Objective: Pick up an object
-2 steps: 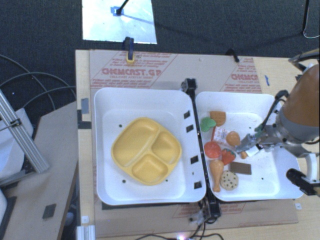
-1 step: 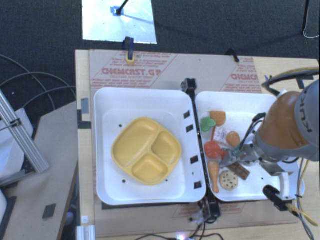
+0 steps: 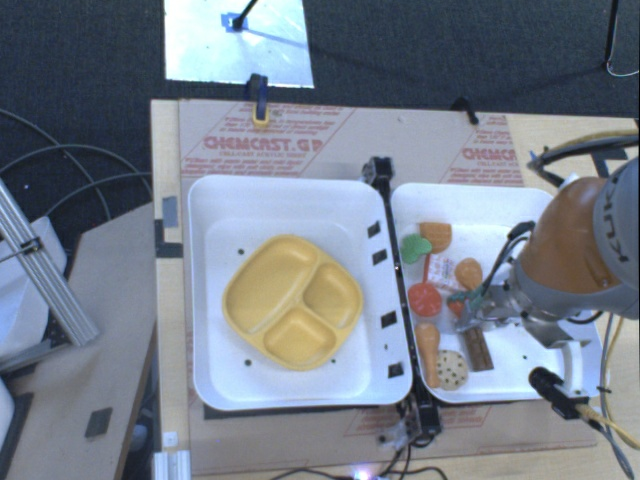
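The right bin [image 3: 500, 208] holds several toy foods: an orange slice [image 3: 437, 235], a green piece [image 3: 413, 247], a red-and-white packet [image 3: 441, 266], an orange ball [image 3: 468, 272], a red tomato [image 3: 425, 299], a carrot-like stick [image 3: 428, 346], a spotted cookie [image 3: 451, 370] and a brown bar [image 3: 477, 349]. My gripper [image 3: 472, 311] reaches down into this bin from the right, just above the brown bar and beside the tomato. The arm's wrist hides its tips.
The left bin [image 3: 215, 218] holds a yellow divided tray [image 3: 292, 301]. A black divider [image 3: 392, 258] runs between the two bins. The arm's orange band [image 3: 565, 243] hangs over the right bin's right side. Cardboard lies under both bins.
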Robot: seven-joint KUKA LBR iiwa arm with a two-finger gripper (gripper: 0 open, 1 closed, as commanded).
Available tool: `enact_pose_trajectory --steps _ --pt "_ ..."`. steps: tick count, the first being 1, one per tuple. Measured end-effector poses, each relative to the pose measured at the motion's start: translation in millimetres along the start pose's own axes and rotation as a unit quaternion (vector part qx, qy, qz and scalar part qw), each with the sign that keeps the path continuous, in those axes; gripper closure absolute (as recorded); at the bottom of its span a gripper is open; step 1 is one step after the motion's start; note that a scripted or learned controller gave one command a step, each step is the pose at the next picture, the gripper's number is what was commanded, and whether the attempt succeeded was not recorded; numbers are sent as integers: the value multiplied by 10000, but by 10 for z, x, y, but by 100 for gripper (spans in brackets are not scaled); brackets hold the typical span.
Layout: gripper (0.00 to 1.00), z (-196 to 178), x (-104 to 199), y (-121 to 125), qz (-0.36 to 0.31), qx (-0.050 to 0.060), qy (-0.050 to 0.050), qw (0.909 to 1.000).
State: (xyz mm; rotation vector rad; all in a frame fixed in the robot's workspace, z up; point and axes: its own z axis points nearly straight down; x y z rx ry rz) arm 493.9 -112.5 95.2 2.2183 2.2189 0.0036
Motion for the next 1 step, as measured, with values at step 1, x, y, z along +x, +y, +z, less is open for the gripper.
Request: enact_pose_trajectory --steps 1 --pt "100 -939 1057 -43 -75 -29 35 10000"
